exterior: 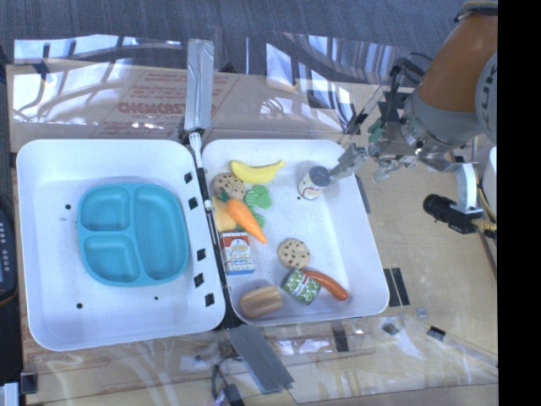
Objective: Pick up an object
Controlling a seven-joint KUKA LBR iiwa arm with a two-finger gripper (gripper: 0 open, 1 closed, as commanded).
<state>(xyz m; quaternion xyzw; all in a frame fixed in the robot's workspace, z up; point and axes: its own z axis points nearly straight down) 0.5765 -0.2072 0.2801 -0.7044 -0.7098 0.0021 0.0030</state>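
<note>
Toy banana (256,171) lies near the right bin's (363,218) far edge, with a carrot (242,215) and cookies just below. The jaws (319,177) hang over the bin's far right corner; I cannot tell their state.

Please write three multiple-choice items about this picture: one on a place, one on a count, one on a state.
1. Where does the blue divided plate lie?
A. the left bin
B. the right bin
C. the bench

2. How many cookies are in the right bin?
A. none
B. two
C. five

3. How does the carrot stand?
A. upright
B. hanging from the gripper
C. lying flat

Answers: 1 A, it rests in the left bin. 2 B, one cookie near the banana, another lower down. 3 C, it lies among the toys.
</note>
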